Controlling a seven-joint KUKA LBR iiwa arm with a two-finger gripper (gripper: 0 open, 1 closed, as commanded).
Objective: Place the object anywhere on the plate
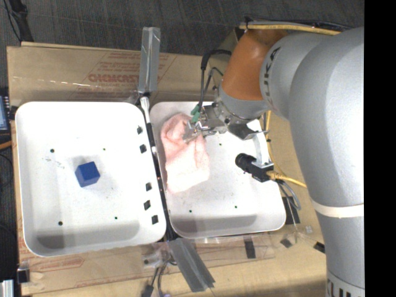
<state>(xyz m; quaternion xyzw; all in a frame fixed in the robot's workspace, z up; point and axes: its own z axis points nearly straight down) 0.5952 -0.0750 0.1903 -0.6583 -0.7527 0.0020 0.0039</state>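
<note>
You are looking at the grey arm [309, 104] reaching in from the right of the frame over the right bin [260, 218]. Its gripper [199, 127] is sitting at the pink cloth [184, 153] lying in that bin's left half; whether the cloth is actually pinched, you cannot tell. A blue cube [87, 173] is resting in the left bin [37, 166].

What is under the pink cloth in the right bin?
The pink cloth lies on the floor of the right bin, beside the gripper. White floor shows around its edges. Whatever may lie beneath the cloth is covered, so a plate there cannot be confirmed.
</note>
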